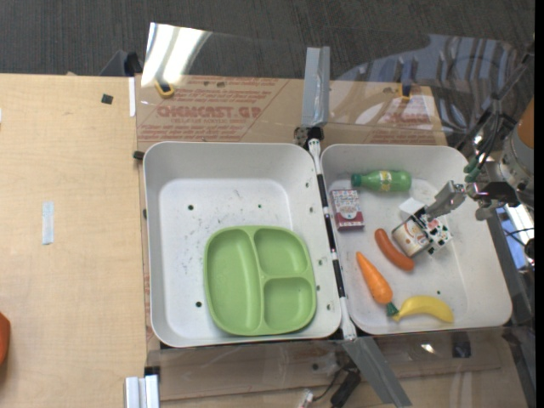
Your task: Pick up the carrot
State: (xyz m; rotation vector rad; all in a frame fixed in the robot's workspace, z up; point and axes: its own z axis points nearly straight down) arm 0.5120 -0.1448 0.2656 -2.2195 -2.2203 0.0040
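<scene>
- The carrot (374,278) lies in your right bin (484,308), long axis slanting from upper left to its green stub at lower right, just above the banana (427,309).
- A sausage (393,249) lies just beside it, up and right.
- Your jaws (430,228) sit further up-right, over a small can (410,237); how far they are open, I cannot tell.

The carrot (374,279) was orange with a small green stub at its lower end. It lay flat on the floor of the right bin (484,308), slanted, thin tip pointing up-left, untouched.
</scene>
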